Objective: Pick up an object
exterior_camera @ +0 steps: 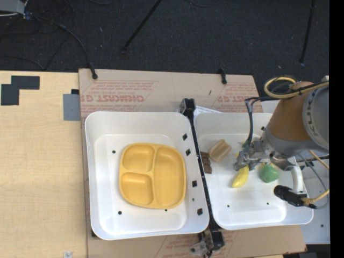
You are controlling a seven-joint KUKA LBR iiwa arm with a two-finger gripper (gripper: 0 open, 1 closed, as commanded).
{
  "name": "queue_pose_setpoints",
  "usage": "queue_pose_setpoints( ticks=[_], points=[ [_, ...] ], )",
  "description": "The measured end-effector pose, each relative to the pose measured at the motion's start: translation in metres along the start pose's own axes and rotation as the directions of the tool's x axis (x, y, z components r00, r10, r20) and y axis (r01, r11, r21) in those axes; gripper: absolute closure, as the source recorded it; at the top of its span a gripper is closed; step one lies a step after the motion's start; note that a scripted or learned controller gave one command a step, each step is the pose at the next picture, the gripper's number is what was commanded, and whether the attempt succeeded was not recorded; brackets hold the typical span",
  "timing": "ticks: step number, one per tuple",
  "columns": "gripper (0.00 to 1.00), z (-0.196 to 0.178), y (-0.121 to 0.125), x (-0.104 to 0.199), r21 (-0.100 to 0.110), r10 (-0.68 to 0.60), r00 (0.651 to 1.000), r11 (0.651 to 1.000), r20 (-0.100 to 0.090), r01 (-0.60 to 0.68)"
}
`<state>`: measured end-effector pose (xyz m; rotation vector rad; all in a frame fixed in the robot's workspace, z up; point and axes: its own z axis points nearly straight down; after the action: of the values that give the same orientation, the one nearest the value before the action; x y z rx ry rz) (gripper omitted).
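1. Two white bins sit side by side on the bench. The left bin [102,144] holds a yellow plate [152,175] with three parts in it. The plate lies flat near the middle of that bin.
2. The right bin [252,219] holds a few small things. A tan block [220,150] lies near the bin's left wall. A small dark brown thing [206,163] lies just beside it, close to the wall between the bins.
3. A yellow thing like a banana [240,178] lies tilted near the middle of the right bin. A green thing [269,173] lies just to its right.
4. The arm [301,117] reaches in from the right. Its gripper [248,159] is low over the right bin, right at the top end of the banana.
5. The gripper's state is too small and dark to tell. Whether it has hold of the banana cannot be told.
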<state>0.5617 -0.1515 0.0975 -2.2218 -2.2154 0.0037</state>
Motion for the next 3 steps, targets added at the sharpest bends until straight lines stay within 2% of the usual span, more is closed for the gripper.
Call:
queue_pose_setpoints(
  ticks=[1,3],
  points=[
    [1.00,-0.043,0.003,0.005,-0.003,-0.004,1.000,1.000,0.000,0.004],
    [1.00,-0.163,0.001,0.015,-0.003,-0.005,1.000,1.000,0.001,0.005]
  ],
)
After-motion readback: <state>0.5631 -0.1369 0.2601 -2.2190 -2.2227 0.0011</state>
